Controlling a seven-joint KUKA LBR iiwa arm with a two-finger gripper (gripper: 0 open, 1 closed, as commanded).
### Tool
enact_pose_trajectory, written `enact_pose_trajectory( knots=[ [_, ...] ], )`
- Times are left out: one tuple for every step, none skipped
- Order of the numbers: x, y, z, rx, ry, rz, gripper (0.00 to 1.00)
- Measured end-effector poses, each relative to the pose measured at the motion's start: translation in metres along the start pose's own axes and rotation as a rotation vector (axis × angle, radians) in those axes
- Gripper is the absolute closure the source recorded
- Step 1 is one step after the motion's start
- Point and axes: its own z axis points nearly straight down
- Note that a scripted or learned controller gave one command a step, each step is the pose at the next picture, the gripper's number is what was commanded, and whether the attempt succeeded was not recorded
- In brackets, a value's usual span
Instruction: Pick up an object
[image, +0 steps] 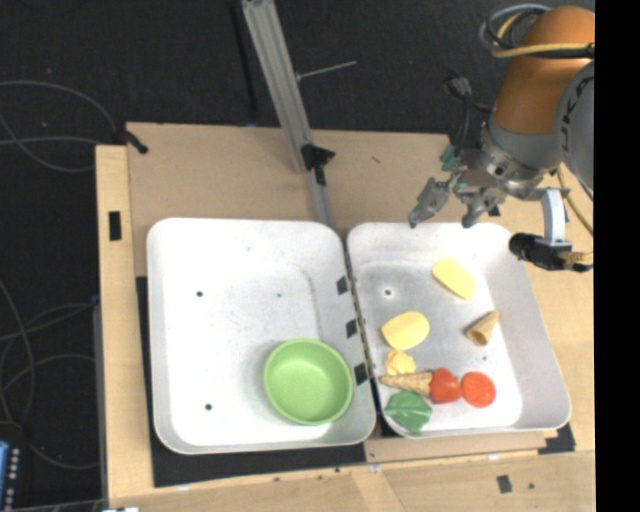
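Observation:
My gripper (447, 208) hangs open above the far edge of the right bin (520, 300), its two fingers spread with nothing between them. Below it in that bin lie a pale yellow oval piece (454, 279), a second yellow piece (405, 329), a small tan cone (482, 327), a smaller yellow bit (400, 362), a long tan cone (407, 380), two red tomatoes (445, 386) (479, 390) and a green leafy piece (407, 410). A green bowl (307, 381) sits in the left bin (220, 290).
A slanted metal post (285, 90) rises behind the seam between the bins. The bench board (210, 170) extends beyond the bins at the back.

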Motion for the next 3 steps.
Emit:
enact_pose_trajectory(
  knots=[
    [0.000,0.000,0.000,0.000,-0.001,0.000,0.00],
    [-0.005,0.003,0.043,0.004,-0.004,0.004,0.00],
    [-0.006,0.007,0.086,0.004,-0.004,0.004,0.00]
  ],
)
